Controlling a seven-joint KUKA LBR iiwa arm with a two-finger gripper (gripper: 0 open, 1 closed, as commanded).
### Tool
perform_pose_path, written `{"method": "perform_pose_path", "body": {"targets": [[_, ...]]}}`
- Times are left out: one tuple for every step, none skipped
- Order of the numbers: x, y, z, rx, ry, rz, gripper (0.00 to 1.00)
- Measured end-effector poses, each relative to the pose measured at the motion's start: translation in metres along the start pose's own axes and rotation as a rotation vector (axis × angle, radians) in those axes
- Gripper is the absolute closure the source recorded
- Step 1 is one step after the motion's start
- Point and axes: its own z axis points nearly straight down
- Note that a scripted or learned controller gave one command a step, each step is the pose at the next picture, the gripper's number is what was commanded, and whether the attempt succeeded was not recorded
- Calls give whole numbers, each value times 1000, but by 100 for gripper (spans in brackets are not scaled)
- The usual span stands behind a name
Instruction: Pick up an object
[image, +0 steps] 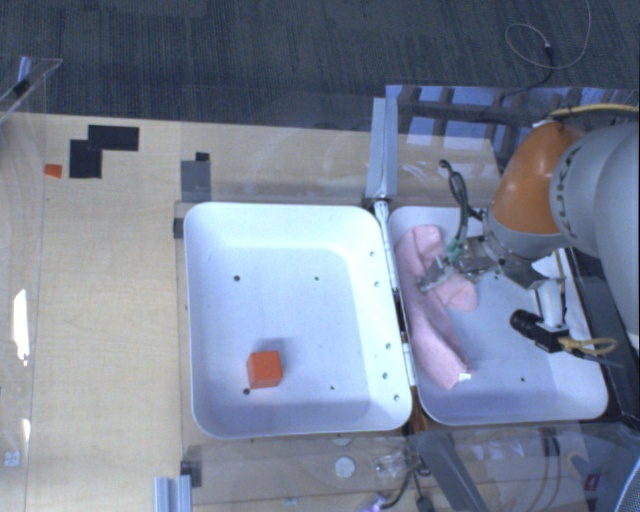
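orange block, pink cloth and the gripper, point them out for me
orange block (265, 368): camera view, on its top face, in the left bin.
pink cloth (436, 335): camera view, on its lower folded length, in the right bin.
gripper (437, 279): camera view, at its tips over the cloth.

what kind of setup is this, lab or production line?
Most likely a lab grasping rig: a wooden bench with two white bins side by side, the gripper over a pink cloth, and a lone orange block.

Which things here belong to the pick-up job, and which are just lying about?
Job:
- gripper, down at the pink cloth
- pink cloth in the right bin
- orange block in the left bin

Lying about:
- black patches on the bench
- small orange marker
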Motion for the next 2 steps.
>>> {"method": "perform_pose_path", "body": {"targets": [[2, 11, 0, 3, 0, -55, 0], [1, 22, 1, 3, 0, -101, 0]]}}
